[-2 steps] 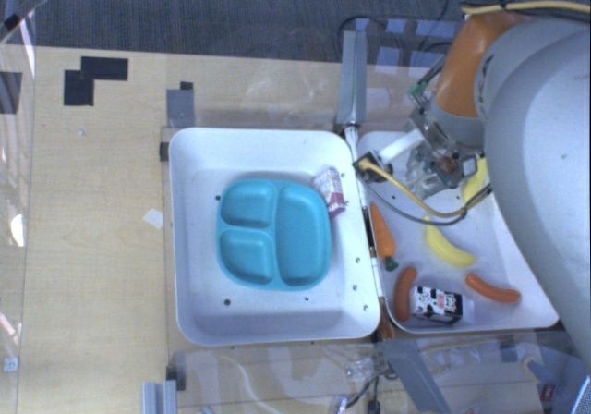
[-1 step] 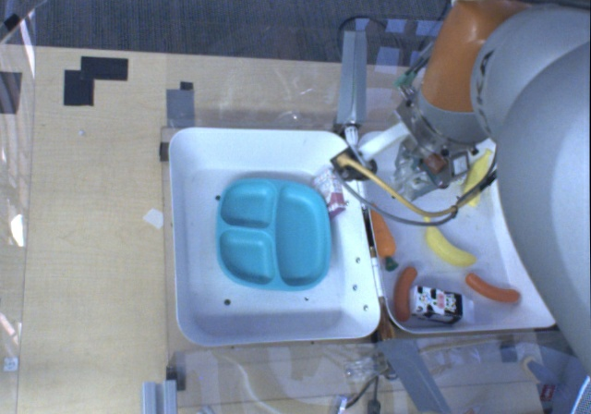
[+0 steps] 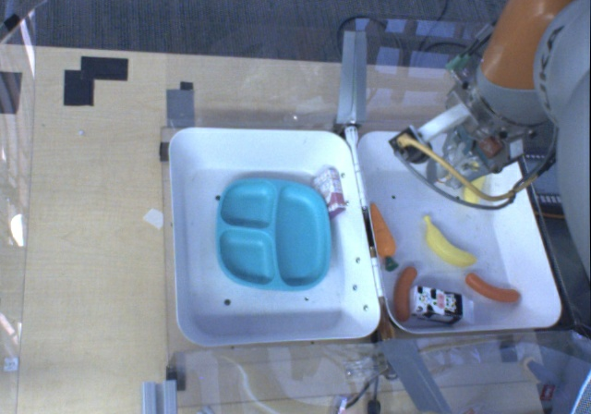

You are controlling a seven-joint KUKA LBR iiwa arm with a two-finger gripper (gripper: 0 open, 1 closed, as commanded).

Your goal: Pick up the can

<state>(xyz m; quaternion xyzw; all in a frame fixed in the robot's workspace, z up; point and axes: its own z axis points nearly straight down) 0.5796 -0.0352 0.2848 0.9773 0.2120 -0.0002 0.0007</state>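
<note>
Glossy white plastic bins (image 3: pixel 268 324), smooth blue plastic plate (image 3: pixel 274 233), pale wood bench (image 3: pixel 92 218)

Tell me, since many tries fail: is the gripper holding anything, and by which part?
It cannot be told. The gripper hangs over the right bin, far from the can, which lies in the left bin beside the blue plate.

Bright, even light from overhead. The two white bins (image 3: pixel 185 246) nearly wash out, and soft shadows pool inside their walls. Clear panels on the left (image 3: pixel 18 172) catch pale glare. Everything looks slightly soft; the arm (image 3: pixel 536 42) on the right blurs.
</note>
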